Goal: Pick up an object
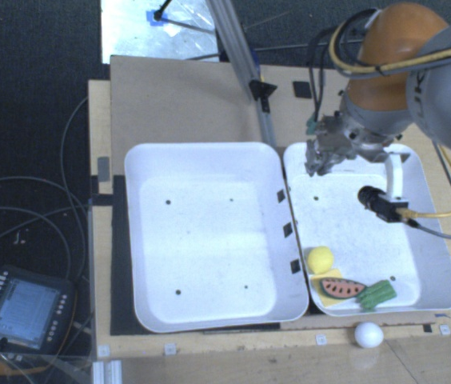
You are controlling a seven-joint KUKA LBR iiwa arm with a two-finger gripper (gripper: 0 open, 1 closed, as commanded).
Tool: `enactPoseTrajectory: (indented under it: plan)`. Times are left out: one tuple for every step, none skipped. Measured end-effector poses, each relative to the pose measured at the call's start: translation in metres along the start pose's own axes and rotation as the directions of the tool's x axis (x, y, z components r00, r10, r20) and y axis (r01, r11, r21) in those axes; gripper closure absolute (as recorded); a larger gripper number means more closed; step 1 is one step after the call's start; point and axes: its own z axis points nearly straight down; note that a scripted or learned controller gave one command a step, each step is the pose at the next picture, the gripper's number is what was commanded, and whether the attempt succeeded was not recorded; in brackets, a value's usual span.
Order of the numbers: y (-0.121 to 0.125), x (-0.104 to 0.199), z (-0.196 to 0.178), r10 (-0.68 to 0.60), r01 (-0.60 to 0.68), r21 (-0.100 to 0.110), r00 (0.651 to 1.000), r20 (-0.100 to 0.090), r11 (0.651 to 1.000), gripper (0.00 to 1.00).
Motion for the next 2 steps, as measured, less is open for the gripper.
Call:
enactPoseTrajectory:
  plan:
    - [-0.019,0.050,-0.006,0.001,-0.001,-0.001,1.000,0.000,1.000,1.00]
    - [-0.036,0.103,0.012,0.001,-0.001,0.001,1.000,0.000,1.000,1.00]
